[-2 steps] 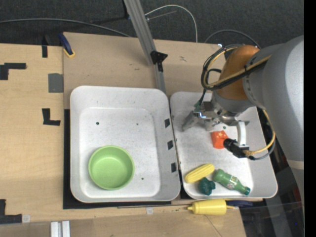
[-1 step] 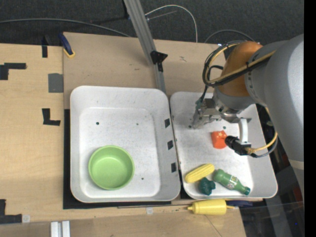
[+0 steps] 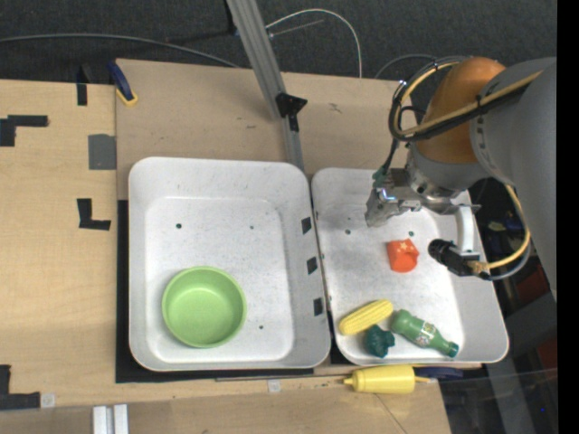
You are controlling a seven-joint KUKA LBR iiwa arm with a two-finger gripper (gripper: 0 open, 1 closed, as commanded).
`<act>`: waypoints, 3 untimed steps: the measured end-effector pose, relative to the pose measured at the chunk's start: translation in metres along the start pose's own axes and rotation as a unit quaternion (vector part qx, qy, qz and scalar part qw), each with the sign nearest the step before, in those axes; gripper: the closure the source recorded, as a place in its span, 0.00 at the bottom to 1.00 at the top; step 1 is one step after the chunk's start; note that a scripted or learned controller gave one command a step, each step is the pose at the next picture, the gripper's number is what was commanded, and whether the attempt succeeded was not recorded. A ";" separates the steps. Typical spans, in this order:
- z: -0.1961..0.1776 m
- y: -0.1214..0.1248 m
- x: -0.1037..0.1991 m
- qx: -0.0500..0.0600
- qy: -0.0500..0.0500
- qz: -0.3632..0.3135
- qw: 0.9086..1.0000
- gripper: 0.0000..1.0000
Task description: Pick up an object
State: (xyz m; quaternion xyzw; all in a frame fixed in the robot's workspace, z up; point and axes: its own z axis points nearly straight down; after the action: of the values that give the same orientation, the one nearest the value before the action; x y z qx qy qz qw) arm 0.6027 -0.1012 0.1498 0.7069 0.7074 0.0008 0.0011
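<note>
My pincer (image 3: 382, 208) hangs over the upper part of the right bin (image 3: 348, 242); at this angle I cannot tell how its fingers stand. The nearest target, an orange block (image 3: 403, 255), sits just below it, apart from everything, so I'd drop straight down and centre on it. At the bin's front lie a yellow corn cob (image 3: 365, 316), a green bottle (image 3: 423, 330) and, I think, a dark green toy (image 3: 380, 340). The left bin (image 3: 217, 188) holds a green bowl (image 3: 204, 306).

Robot lab: taped bench (image 3: 54, 242), white bins (image 3: 149, 242), cables (image 3: 317, 21)
</note>
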 end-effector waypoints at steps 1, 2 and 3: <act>-0.055 -0.008 0.005 -0.001 0.000 0.000 1.000 1.00; -0.108 -0.007 0.005 -0.001 0.000 0.000 1.000 1.00; -0.102 -0.010 0.058 0.003 0.001 -0.003 1.000 1.00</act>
State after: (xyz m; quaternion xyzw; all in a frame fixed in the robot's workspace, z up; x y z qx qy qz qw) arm 0.5919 -0.0435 0.2518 0.7050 0.7092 -0.0004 -0.0012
